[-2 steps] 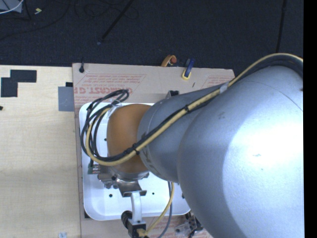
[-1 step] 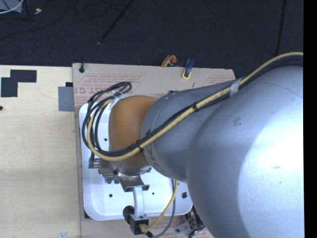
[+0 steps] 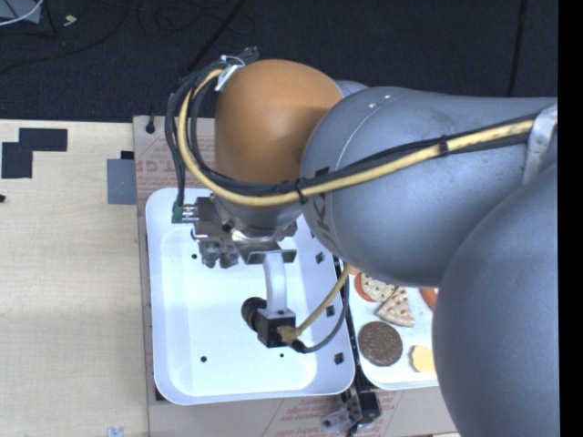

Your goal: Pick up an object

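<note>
My gripper hangs low over the far part of the left white bin, under the orange wrist band and mostly covered by the arm. I see no object between or beside its metal parts. The objects in view lie in the right bin: a pizza slice toy, a brown round cookie, a small yellow piece and a red-and-white round piece. The grey arm hides most of that bin.
The arm reaches across from the right and covers the right bin's far half. A pale wooden bench top lies left of the bins, with dark grey and black patches near its far edge.
</note>
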You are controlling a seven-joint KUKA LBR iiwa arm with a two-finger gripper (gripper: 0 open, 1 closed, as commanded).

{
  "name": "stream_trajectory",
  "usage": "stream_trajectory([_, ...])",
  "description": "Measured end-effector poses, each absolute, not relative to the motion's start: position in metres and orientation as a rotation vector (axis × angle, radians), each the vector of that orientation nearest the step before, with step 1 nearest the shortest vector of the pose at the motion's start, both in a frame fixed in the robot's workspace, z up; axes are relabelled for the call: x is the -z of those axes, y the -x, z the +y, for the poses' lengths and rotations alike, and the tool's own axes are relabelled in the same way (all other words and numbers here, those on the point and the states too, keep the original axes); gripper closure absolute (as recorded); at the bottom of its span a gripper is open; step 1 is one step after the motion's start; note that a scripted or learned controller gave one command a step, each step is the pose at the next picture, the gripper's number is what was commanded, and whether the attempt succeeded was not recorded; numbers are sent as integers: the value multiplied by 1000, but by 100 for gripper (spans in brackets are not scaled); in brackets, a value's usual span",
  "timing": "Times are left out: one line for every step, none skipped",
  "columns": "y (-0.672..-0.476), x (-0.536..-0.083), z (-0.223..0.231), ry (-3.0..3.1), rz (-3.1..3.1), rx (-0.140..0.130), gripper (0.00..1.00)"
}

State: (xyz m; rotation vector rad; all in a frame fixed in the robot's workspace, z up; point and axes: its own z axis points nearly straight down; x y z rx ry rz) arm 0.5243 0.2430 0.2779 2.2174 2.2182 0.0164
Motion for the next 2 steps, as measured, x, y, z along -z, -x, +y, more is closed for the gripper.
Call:
stream_trajectory([-520,-270,243,-2222,2223,7,0])
stream_trajectory([-496,-119,242,-2228,2227,34,0])
